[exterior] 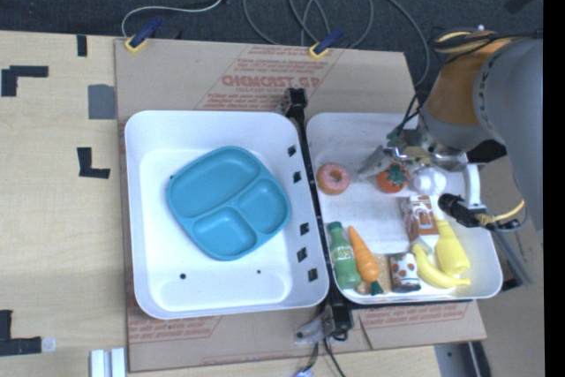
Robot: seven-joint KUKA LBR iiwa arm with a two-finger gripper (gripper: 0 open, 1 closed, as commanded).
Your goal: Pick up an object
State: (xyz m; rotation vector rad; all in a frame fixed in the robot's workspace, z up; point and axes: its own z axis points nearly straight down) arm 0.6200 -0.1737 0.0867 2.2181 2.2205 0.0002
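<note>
Gripper [388, 159]: seen low in the right white bin [353, 132]; finger state could not be told.
Nearest thing: small round red plastic tomato [391, 179], touching or just below the gripper.

From my remote seat, the arm [494, 93] runs off the right edge, so I cannot follow it back to its base. The gripper [395, 156] is a dark, blurred tangle of metal, and I cannot read how its tips are set. Just right of it and touching it as far as I can judge, the tomato [391, 179] is partly covered by it. The white round object [429, 181], a little further right, is too washed out to identify. Below the tool, the small carton [418, 216] and the brown packet [405, 271] carry print too small to read. The cable loops [327, 0] beyond the bins run off the top edge.
</note>
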